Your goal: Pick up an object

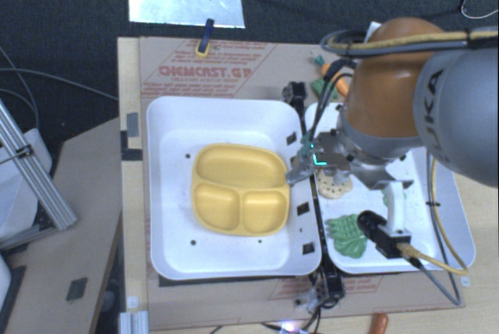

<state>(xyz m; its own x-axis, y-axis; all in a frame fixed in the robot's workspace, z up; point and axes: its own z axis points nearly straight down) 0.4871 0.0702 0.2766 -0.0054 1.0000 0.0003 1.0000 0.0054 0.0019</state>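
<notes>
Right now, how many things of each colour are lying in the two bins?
Yellow: 1, the divided tray
Green: 1, the leafy toy
Tan with dark spots: 1, the round piece
Total: 3 in plain sight; the arm covers part of the right bin, so more could be hidden.

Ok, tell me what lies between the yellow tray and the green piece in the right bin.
Camera view: nothing loose. Between yellow tray and green piece lie only the left bin's white wall and the seam where both bins' rims meet.
</notes>
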